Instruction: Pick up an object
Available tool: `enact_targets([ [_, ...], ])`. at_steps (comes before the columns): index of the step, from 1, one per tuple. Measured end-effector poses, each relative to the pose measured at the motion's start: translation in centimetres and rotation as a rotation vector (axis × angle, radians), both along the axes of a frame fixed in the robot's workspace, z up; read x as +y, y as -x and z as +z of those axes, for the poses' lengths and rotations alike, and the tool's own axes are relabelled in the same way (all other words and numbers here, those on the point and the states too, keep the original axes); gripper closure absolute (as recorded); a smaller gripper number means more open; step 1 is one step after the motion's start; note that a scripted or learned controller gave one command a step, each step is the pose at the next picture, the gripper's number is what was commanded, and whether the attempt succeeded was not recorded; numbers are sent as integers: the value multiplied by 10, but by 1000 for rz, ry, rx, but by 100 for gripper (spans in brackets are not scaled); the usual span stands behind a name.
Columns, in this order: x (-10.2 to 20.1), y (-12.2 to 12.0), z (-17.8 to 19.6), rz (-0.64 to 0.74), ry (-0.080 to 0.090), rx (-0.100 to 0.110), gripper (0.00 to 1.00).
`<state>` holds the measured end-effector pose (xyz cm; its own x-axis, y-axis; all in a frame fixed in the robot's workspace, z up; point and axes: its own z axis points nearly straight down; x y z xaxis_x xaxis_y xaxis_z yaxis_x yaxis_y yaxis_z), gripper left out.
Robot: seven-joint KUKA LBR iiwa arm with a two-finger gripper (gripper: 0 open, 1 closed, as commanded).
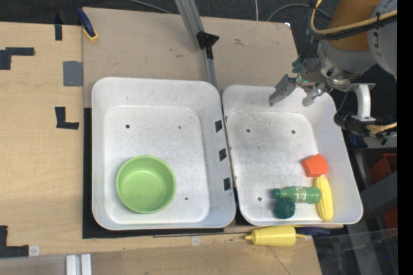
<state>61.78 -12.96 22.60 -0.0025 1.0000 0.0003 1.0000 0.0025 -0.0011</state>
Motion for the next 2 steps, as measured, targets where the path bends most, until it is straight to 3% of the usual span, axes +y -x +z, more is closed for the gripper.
enact_targets([
  [1, 0, 0, 0, 0, 0, 0, 0],
  [2, -1, -4, -63, -1, 1, 7, 0],
])
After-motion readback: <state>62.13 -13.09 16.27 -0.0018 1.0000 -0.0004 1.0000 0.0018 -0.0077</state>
